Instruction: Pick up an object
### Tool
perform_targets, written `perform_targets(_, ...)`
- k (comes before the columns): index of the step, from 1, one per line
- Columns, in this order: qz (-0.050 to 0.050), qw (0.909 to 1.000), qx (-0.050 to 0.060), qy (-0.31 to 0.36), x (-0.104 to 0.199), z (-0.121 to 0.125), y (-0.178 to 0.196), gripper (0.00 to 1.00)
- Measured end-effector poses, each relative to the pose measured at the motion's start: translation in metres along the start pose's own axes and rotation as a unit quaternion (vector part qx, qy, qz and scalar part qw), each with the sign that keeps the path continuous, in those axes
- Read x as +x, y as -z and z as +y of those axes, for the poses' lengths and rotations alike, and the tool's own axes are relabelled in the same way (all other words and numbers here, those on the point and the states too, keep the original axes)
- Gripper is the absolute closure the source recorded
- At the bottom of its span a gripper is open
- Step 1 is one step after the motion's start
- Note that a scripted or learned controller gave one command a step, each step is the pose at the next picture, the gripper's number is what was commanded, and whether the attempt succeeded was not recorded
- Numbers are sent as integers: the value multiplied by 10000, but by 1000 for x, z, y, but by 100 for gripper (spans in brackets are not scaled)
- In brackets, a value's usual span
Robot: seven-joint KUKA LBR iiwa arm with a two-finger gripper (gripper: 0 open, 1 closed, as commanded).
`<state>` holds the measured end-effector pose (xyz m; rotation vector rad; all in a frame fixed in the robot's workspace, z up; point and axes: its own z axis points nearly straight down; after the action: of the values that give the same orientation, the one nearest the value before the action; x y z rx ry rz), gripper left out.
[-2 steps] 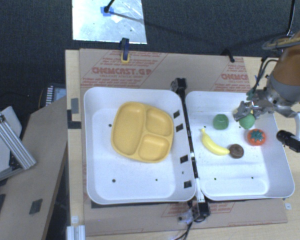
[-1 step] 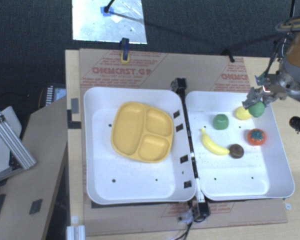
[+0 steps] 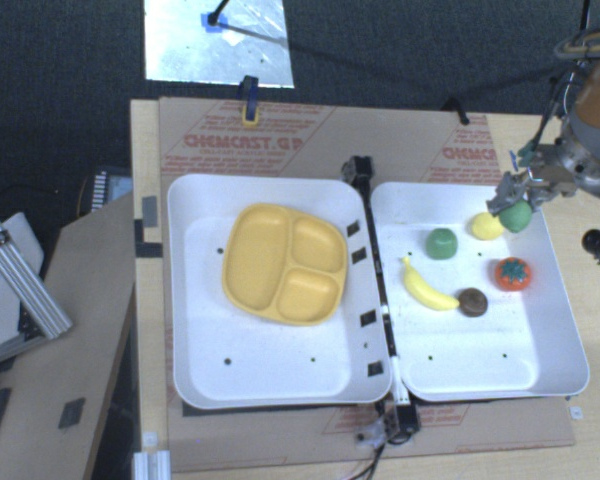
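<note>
Jaws clamp a light-green object above the right bin's far corner. Reaching from the right, the arm angles down-left, its hold just beside a yellow lemon.

A grey arm's gripper hangs over the right white bin's far right corner, a light green round object seemingly between its fingers, touching a yellow lemon-like fruit. Nearby lie a green ball, yellow banana, brown disc and orange tomato-like toy. The left white bin holds a yellow divided plate.
</note>
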<state>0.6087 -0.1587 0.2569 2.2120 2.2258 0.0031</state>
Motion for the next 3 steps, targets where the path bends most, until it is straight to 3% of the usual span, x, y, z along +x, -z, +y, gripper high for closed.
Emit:
perform_targets(1,8,10000,5,15,49,16,-8,100)
perform_targets(2,7,10000,12,10,100,13,-20,100)
perform_targets(3,6,10000,7,5,144,25,-24,100)
